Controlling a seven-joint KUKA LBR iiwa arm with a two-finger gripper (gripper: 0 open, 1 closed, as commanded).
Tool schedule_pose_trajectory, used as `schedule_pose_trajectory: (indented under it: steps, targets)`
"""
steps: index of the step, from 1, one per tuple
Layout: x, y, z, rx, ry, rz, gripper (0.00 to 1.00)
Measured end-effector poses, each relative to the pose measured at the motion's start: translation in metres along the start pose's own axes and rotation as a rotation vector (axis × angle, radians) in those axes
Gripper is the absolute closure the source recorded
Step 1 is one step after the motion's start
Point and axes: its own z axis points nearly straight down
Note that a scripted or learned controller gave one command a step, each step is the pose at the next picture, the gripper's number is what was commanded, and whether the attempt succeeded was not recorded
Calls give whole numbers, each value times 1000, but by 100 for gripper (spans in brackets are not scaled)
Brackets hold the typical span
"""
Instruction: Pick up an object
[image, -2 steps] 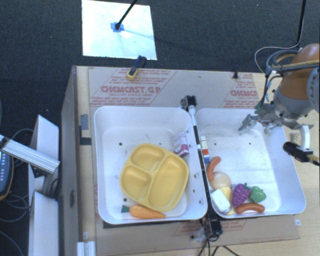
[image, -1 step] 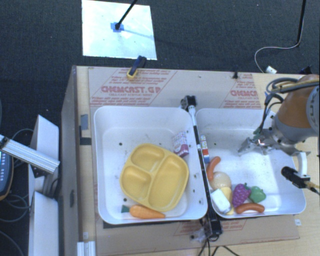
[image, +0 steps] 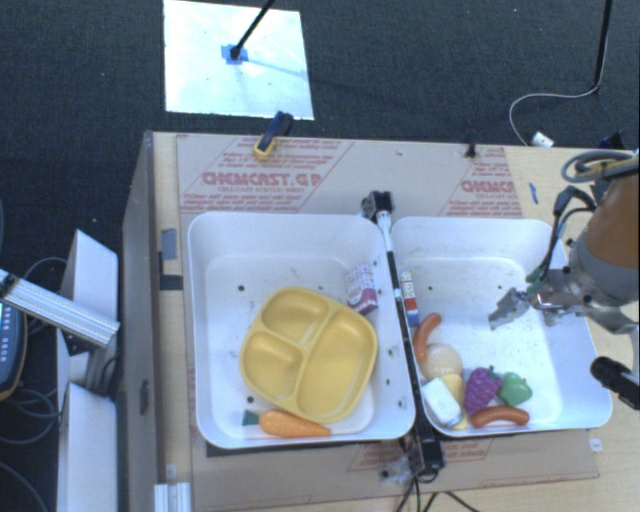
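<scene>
So, going from the left: the left bin (image: 215, 300) has a yellow divided plate (image: 310, 352), an orange carrot (image: 292, 425) by its front edge and a small can (image: 361, 288) near the divider. Over in the right bin (image: 470, 250) there's a clump of toy food in the front corner: sausage (image: 428, 334), purple grapes (image: 482, 387), green pepper (image: 515, 388). The gripper (image: 510, 308) hangs over bare bin floor with its fingers apart, nothing between them.

robotics lab test cell. two white bins (image: 300, 235) on a bench sheeted in chemcast gp acrylic (image: 262, 178), dark carpet (image: 80, 90), loose cables (image: 560, 100), aluminium extrusion (image: 60, 308) at left, plastic toy food (image: 480, 385) as props, kuka arm (image: 610, 240) reaching in.
</scene>
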Motion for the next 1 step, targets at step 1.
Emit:
schedule_pose_trajectory:
  steps: [1]
  targets:
    - [32, -18, 112, -9, 0, 1, 0]
